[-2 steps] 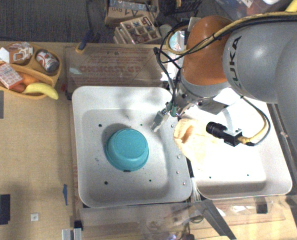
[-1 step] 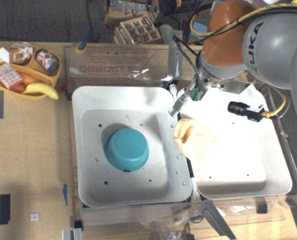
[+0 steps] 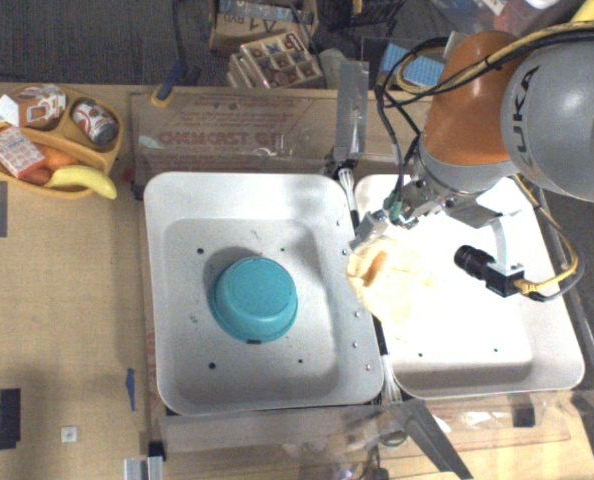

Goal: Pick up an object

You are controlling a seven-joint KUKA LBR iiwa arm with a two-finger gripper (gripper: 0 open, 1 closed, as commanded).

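The tool hangs over the far left corner of the right bin, just above a pale yellowish cloth-like object that lies against this bin's left wall. I cannot tell if the tool is released or clenched — its tip is too small and blurred. In the left bin a teal bowl sits upside down, near the middle.
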